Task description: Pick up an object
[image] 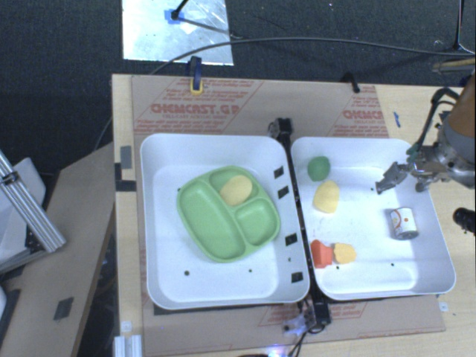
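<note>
The hand (pixel 401 175) is seen over the right white bin (pixel 439 274), fingers spread wide, nothing held between them. Nearest candidate is judged to be the small white cylindrical can with red label (pixel 402 223), lying on its side just below the hand. A straight descent, fingers aligned across the can's round body, is advised to prevent rolling.

Even, bright overhead light washes the two white bins (pixel 349 285) nearly to glare, leaves only faint soft shadows under their contents, glints off a foil sheet (pixel 152 21) on the dark floor, while detail stays slightly soft throughout.
</note>
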